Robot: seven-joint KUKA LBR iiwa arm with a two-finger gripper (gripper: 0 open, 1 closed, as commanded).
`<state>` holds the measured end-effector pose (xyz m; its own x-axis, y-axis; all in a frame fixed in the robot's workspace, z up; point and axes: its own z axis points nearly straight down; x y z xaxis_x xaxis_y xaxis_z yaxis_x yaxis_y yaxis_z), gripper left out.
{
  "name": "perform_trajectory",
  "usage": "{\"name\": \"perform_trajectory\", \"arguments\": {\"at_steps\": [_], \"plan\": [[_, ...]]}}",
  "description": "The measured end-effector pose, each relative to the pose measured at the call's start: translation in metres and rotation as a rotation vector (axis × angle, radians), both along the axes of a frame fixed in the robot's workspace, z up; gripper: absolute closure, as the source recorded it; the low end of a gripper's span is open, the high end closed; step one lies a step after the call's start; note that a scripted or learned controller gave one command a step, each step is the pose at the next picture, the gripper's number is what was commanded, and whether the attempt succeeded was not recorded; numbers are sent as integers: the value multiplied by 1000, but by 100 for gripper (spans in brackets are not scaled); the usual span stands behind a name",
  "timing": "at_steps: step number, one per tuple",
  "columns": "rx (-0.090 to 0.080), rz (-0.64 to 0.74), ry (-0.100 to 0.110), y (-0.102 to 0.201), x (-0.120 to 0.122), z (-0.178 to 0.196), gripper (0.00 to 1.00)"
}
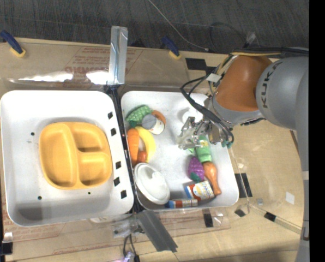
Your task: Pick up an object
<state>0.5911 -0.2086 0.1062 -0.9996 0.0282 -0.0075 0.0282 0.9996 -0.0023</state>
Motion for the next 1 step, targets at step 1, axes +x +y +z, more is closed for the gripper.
{"name": "perform_trajectory", "arguments": {"at_steps": [1], "plan": [[-2, -41, -8, 29, 1, 148, 100]]}}
